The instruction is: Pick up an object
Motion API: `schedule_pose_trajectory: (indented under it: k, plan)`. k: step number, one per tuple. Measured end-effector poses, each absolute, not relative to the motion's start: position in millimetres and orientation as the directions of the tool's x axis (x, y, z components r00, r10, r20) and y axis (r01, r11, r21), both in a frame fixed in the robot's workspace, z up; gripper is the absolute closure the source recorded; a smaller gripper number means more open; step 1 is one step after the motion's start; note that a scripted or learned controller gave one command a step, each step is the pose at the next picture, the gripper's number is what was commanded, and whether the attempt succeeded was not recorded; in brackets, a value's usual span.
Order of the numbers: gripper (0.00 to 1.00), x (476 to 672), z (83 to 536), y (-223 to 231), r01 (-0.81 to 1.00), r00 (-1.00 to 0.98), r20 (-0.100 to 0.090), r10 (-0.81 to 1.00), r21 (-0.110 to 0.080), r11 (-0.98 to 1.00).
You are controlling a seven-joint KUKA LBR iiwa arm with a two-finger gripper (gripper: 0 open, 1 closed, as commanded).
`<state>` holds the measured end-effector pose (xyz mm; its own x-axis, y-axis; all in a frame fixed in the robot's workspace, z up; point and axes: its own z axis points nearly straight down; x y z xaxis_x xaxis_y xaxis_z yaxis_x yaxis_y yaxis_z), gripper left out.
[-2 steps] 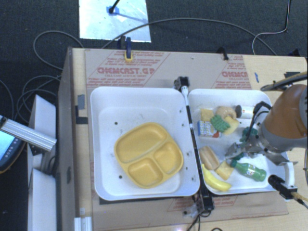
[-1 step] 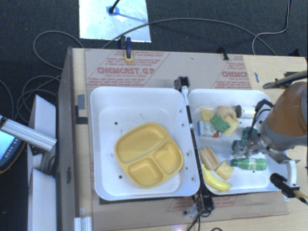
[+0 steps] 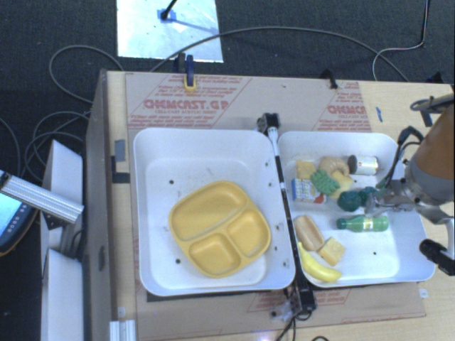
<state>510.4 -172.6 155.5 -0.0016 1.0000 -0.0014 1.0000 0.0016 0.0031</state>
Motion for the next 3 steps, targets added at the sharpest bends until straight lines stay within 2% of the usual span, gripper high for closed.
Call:
schedule_pose_trajectory:
  k: [1,2,3]
  plan:
    - [0.0,510.2,155.2,-172.3,1.0,-0.002,0.0,1.0,0.002,0.002]
    - [0.0,602.6,90.0,-141.0,1.0,-0.004,-0.001,1.0,0.011,0.004]
    - [0.0,572.4,91.4,-149.9,1.0,-0.001,-0.003,1.0,0.02,0.001]
